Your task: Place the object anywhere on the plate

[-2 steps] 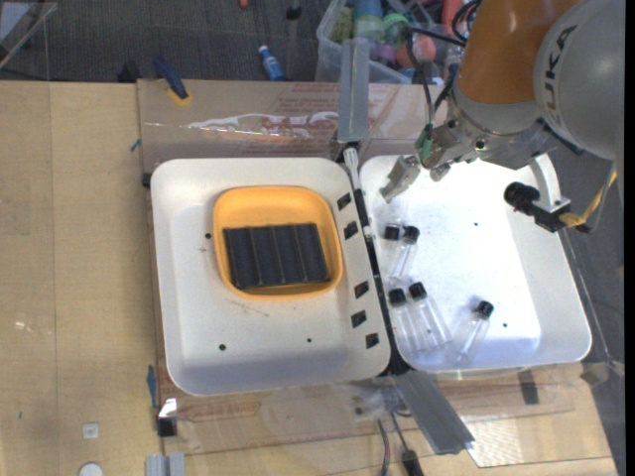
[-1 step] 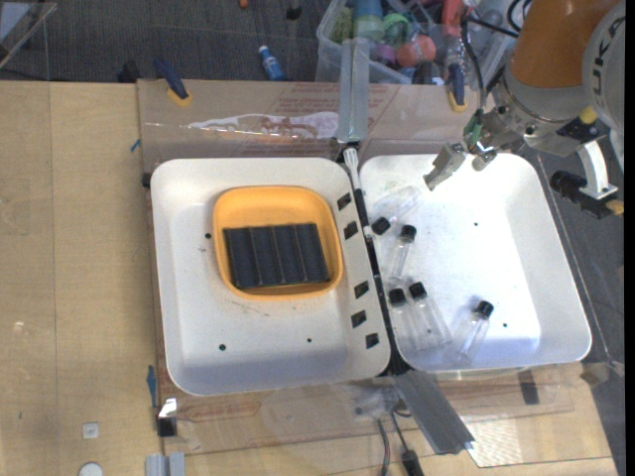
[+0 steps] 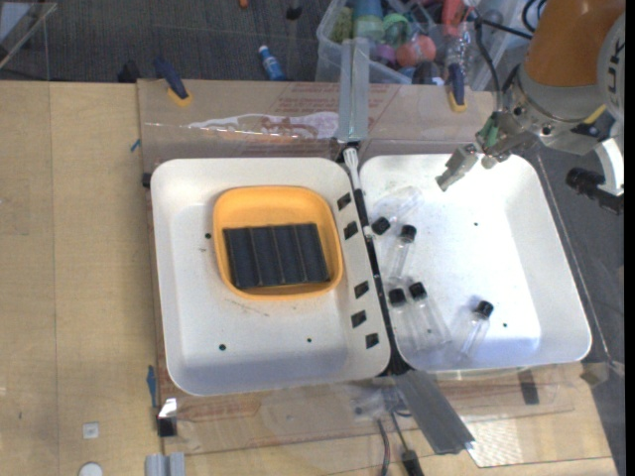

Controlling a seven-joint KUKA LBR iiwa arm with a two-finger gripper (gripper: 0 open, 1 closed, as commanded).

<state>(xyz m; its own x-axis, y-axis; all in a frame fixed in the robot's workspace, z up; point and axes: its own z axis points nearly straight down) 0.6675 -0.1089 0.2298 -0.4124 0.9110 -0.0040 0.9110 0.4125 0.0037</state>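
Observation:
An orange plate [image 3: 277, 206] lies in the left bin [image 3: 189, 266]. A black ribbed rectangular object [image 3: 276, 255] rests flat on the plate, covering most of its middle. My gripper [image 3: 466, 169] hangs over the far part of the right bin [image 3: 536, 256], well to the right of the plate. It is open and nothing is between its fingers.
Several clear vials with black caps [image 3: 405, 266] lie scattered in the right bin's left and near parts. A ridge with black clips [image 3: 359, 266] divides the two bins. A clear tub of colourful items [image 3: 417, 18] stands behind the bins.

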